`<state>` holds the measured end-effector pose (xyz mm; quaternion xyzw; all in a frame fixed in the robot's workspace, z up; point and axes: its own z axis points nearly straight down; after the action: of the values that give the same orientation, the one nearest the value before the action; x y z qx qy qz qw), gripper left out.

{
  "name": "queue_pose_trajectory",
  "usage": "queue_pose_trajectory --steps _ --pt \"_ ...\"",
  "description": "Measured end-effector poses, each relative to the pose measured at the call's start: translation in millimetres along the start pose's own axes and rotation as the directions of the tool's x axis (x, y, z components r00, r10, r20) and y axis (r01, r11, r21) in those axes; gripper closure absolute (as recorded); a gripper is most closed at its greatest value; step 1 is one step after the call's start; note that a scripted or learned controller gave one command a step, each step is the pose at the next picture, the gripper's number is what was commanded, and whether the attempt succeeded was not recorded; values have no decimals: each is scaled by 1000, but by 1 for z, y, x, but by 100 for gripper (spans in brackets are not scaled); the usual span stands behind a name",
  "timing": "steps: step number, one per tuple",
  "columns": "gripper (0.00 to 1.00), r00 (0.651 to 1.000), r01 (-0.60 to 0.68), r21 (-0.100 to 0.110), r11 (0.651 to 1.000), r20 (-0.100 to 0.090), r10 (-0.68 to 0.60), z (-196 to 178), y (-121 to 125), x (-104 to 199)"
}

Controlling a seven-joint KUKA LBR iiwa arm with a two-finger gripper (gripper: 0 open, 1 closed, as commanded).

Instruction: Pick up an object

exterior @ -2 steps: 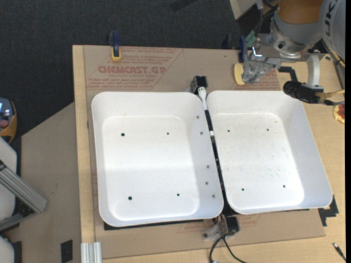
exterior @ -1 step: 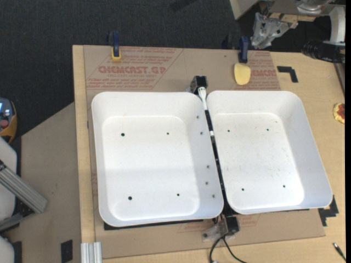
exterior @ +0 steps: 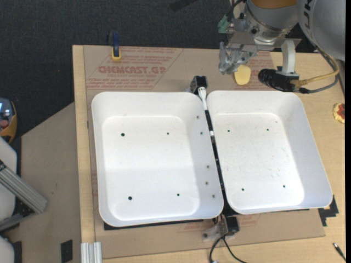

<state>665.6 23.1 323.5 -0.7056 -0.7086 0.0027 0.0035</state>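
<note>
Jaws' state unclear; gripper (exterior: pixel 237 61) hangs upper right beside a yellow object (exterior: pixel 243 74) (brown board (exterior: pixel 143 70), dark floor (exterior: pixel 49 15)).

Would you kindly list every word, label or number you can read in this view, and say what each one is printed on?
"CHEMCAST GP": large red letters on the brown paper-covered board under the two shallow white bins.
Smaller red lines above and below those letters: too blurred to read.
Black letters on the grey robot arm at the top right: cut off at the frame edge, not readable.
</note>
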Motion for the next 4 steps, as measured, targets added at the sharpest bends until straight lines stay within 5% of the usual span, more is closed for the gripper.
queue_pose_trajectory --steps 1,3,4 --pt "100 1000 -7 -17 1000 3 7 -53 1 -40" --pt "100 1000 8 -2 1000 -1 -8 62 -1 210" --pt "100 1000 -7 -16 1000 0 7 -15 2 169"
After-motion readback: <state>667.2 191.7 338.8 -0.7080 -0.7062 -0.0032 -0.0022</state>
